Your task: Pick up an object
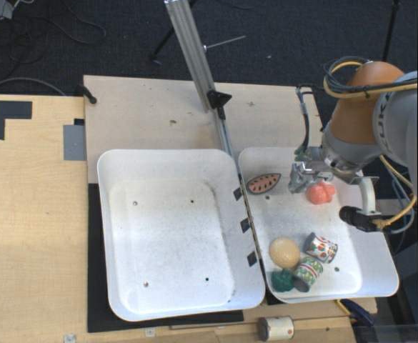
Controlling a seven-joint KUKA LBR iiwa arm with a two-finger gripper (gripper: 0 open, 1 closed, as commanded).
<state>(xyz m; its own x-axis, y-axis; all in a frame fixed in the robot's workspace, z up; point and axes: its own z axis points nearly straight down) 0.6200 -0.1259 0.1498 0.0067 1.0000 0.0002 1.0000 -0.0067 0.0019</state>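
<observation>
The right bin point(366, 281) holds several small objects. A brown, leaf-shaped piece point(264, 184) lies near its upper left. A salmon-pink lumpy object point(321, 193) sits further right. Lower down rest a tan ball point(284, 252), a small printed can point(321, 248), a green-and-white can point(309, 273) and a dark green lump point(283, 281). My gripper point(303, 177) hangs low over the bin between the leaf piece and the pink object, just left of the pink one. Nothing shows between its fingers.
The left bin point(116, 191) lies beside the right one, joined by black clips. A slanted aluminium bar point(194, 56) rises behind the bins. A small cylinder point(275, 328) lies on the bench in front of the right bin.
</observation>
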